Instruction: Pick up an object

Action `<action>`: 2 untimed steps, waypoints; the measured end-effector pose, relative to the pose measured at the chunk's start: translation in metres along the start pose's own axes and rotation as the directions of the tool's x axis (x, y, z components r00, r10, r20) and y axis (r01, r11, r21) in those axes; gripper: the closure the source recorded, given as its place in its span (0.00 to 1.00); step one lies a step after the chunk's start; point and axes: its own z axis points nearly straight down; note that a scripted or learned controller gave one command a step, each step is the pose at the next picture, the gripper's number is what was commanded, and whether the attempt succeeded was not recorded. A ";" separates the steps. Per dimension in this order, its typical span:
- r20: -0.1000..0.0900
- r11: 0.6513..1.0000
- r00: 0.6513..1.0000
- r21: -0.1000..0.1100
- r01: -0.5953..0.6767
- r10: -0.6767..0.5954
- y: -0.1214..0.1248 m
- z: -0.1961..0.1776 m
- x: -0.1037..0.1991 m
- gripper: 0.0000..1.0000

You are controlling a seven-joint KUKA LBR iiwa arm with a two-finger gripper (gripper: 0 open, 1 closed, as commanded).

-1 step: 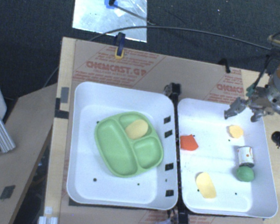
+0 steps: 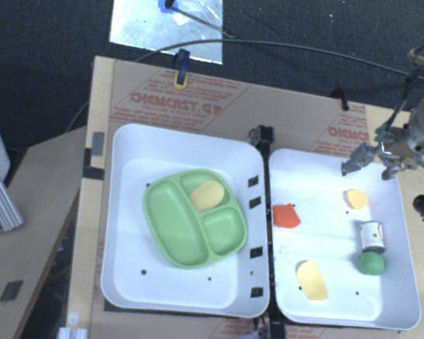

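Tool (image 2: 371, 161) hangs over the far right corner of the right bin (image 2: 379, 315), 2 fingers spread apart, nothing between them. Open and empty.

Nearest thing: small yellow piece (image 2: 356, 198), just below the tool toward the camera. Next out: can (image 2: 372, 235) lying on its side, green ball (image 2: 372, 263) touching or just beside its near end. Red piece (image 2: 286, 216) sits near the divider. Larger yellow piece (image 2: 312, 281) near the front edge.

Left bin (image 2: 117, 285): green tray (image 2: 180, 231) with 3 compartments, yellow lump (image 2: 208, 195) in the far one.

Judgement: approach not begun. Best target is the small yellow piece, closest and clear of neighbours. Centre the fingers over it, descend straight, close low. Avoid the can and ball pair; crowding could push one aside.
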 end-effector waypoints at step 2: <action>0.000 1.000 1.000 0.004 -0.002 0.002 0.001 0.124 -0.001 0.00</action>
